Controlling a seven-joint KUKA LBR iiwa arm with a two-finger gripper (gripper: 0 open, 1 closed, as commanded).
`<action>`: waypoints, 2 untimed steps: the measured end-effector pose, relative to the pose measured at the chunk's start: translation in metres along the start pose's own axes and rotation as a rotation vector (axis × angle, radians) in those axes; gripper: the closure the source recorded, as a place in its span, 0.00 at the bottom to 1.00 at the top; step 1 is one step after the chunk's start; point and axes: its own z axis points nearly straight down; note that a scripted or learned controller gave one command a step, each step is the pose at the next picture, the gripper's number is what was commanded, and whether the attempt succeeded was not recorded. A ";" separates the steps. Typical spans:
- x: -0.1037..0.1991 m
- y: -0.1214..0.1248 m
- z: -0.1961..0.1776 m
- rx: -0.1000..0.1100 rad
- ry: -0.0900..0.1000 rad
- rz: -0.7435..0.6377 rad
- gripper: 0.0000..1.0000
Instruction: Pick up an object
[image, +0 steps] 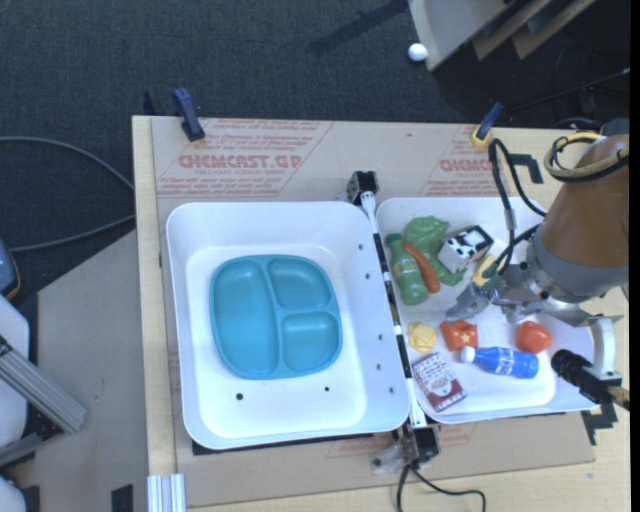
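The pincer (478, 297) hangs low in the right bin (520, 402), its grip hidden, apparently hunting the orange block (459, 333) just beneath it.

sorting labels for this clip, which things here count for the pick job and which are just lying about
Job:
hand
blue bottle
orange block
carrot
green toy
small carton

Lying about:
teal divided plate
blue clamp

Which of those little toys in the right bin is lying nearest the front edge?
The small red and white carton, at the right bin's front left corner. The blue bottle lies just behind it.
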 end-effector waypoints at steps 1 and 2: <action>-0.019 -0.012 0.090 -0.001 0.000 0.001 0.00; 0.006 0.024 0.089 -0.006 -0.004 0.002 0.00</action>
